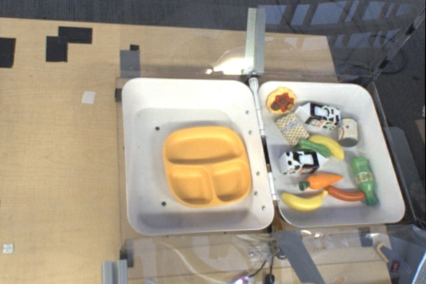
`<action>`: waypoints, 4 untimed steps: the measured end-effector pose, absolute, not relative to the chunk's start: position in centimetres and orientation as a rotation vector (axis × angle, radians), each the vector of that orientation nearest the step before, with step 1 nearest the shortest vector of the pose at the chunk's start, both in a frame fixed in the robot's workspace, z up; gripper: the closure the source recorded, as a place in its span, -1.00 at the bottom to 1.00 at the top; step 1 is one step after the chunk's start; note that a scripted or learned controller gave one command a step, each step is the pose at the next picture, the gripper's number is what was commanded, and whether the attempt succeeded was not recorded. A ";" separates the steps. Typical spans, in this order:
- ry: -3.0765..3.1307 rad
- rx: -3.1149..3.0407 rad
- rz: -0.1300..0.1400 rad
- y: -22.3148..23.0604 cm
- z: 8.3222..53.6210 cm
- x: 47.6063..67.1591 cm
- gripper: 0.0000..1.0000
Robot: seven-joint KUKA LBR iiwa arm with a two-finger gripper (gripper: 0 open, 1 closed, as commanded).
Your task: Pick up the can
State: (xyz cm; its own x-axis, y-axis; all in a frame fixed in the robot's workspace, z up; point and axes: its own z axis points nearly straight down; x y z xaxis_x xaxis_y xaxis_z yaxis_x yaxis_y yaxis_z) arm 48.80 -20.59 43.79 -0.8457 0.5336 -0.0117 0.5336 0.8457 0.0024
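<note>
Left white bin (143,209): one yellow three-compartment plastic tray (206,165). Right white bin (389,199): two yellow toy bananas (303,199) (329,146), orange carrot (324,179), green bottle (363,178), two black-and-white cartons (301,161) (322,116), patterned packet (291,128), small tart (281,100).

A yellow tray (205,165) fills the left bin (143,143); the can (347,132) lies at three o'clock (right bin (383,143), among toys).

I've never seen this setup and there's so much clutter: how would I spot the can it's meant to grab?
Look in the right bin, the one crowded with toy food. Along its right side, above the green bottle, lies the can. It is a short grey cylinder, duller than the black-and-white carton beside it.
</note>
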 end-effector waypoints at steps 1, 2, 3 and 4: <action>3.068 0.619 -0.002 -20.5 43.8 48.8 1.00; 3.115 0.301 -0.003 -19.6 43.8 48.9 1.00; 3.129 0.010 -0.006 -20.6 43.8 48.8 1.00; 3.112 -0.322 -0.008 -20.5 43.8 48.8 1.00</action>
State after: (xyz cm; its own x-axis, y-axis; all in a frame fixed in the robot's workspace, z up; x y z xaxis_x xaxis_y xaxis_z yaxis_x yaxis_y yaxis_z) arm 48.83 -20.53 43.82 -0.9787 -0.2050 -0.0119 -0.2050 0.9788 -0.0061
